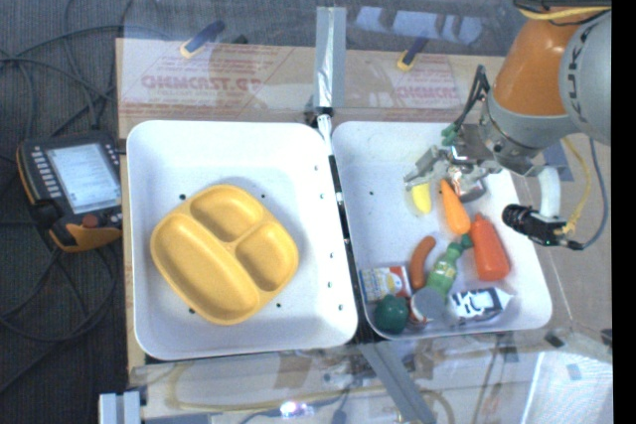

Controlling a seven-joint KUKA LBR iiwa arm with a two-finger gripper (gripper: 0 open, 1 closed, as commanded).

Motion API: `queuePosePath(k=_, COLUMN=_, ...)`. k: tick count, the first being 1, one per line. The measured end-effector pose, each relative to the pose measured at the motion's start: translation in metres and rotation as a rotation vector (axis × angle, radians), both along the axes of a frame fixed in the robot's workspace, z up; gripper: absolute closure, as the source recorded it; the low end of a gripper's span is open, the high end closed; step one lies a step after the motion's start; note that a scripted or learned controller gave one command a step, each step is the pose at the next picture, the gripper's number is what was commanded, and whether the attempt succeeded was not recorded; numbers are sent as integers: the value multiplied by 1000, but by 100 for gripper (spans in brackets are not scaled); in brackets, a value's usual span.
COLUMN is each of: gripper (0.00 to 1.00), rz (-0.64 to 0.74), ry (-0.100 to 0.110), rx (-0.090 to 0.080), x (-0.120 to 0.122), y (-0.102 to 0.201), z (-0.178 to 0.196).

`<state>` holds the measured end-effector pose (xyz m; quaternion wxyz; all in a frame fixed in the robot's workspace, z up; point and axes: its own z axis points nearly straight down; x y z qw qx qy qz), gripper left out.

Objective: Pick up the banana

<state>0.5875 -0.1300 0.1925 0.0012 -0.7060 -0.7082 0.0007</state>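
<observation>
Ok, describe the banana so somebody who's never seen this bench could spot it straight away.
Look in the right-hand white bin, toward its upper middle, just under the gripper. The banana is the small yellow piece there, left of an orange carrot. It is the only yellow item in that bin; its neighbours are orange, red or green.

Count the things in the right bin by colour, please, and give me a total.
Yellow: 1, banana
Orange: 2, small carrot, big carrot
Red: 1, sausage
Green: 2, bottle, ball
White or mixed: 2, carton, packet
Total: 8
</observation>
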Motion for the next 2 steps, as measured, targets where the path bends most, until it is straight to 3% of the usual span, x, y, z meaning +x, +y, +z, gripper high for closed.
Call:
queuePosePath(k=1, gripper=0, rz=-10, ry=0, rx=-2, x=-72, y=-34, z=17)
queuePosePath(k=2, gripper=0, rz=6, ry=-2, rx=-2, x=-57, y=-24, z=101)
